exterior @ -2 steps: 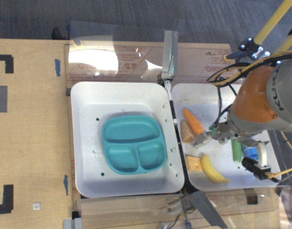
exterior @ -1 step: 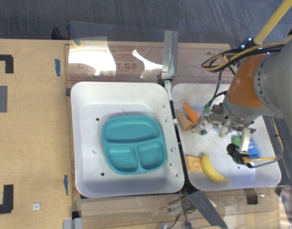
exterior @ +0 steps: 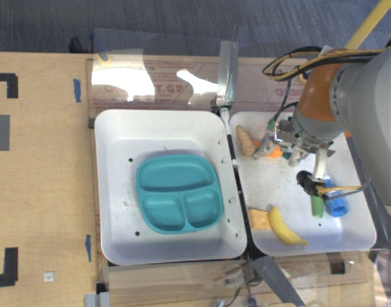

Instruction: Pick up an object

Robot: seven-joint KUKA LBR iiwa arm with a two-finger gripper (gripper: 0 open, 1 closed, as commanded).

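Right bin, near edge: banana is lying at 6-7 o'clock of the bin, along the near wall. Tan wedge is sitting just beside its stem end, at 8 o'clock, close to the wall shared with the left bin.

Green piece and blue piece are lying near each other at 4-5 o'clock of the right bin, blue on the 3 o'clock side. Can't tell if they are touching.

Left bin: teal divided plate is sitting flat in the middle, clear of all four walls. Its long compartment is facing 12 o'clock and its two smaller ones are facing 6.

Far half of the right bin: gripper is hanging at about 12 o'clock of the bin centre, pointing down. Can't tell whether it is open or closed. Small orange piece is lying just beside it at its 9 o'clock; contact is unclear. Tan cone-shaped piece is lying further toward 9, near the shared wall, well apart from the banana.

Arm is reaching in from 2 o'clock of the view, with its orange band sitting above the wrist.

Brown worktop is carrying both bins, with blue tape marks at 10 o'clock of the left bin.
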